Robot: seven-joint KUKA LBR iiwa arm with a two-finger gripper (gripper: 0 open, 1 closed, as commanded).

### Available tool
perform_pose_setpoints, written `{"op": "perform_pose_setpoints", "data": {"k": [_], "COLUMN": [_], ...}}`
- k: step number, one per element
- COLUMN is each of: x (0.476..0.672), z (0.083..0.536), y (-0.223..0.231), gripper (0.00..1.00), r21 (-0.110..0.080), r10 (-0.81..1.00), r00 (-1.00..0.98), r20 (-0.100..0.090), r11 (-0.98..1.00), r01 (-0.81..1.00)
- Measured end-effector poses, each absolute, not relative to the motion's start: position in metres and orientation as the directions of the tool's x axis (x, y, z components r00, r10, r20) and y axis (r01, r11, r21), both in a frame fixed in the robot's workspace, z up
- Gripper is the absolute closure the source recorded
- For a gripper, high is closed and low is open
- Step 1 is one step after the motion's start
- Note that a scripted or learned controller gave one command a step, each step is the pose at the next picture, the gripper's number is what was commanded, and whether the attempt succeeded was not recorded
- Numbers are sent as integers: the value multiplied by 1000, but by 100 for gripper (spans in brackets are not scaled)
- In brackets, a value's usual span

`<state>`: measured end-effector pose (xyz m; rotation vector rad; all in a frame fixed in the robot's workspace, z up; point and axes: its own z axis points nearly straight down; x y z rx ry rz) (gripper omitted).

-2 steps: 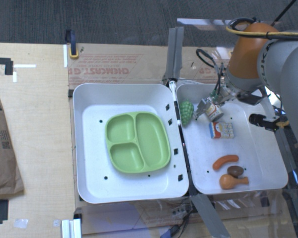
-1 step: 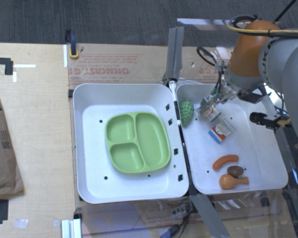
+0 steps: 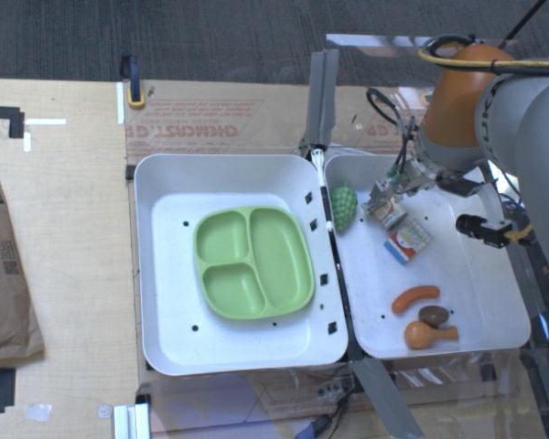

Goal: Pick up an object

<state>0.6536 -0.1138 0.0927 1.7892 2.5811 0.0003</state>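
Note:
My gripper (image 3: 384, 205) hangs low over the back left part of the right bin (image 3: 494, 273). Just left of it, against the bin's left wall, lies a green bumpy object (image 3: 344, 207). A small red, white and blue packet (image 3: 409, 240) lies just in front and to the right of the gripper. Toward the bin's front lie an orange sausage-shaped piece (image 3: 415, 298), a brown rounded piece (image 3: 434, 315) and an orange pear-shaped piece (image 3: 427, 335). I see nothing held in the gripper.
The left bin (image 3: 165, 245) holds a green divided plate (image 3: 253, 262). The arm's grey body and orange band (image 3: 462, 99) stand over the right bin's back right corner. A brown paper bag (image 3: 5, 273) lies on the bench at far left.

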Motion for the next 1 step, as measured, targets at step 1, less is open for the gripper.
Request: {"op": "perform_pose_setpoints", "data": {"k": [1], "x": [650], "z": [192], "y": [-40], "gripper": [100], "r21": [0], "r10": [924], "r00": [-383], "r20": [-1], "r11": [383], "r01": [924]}}
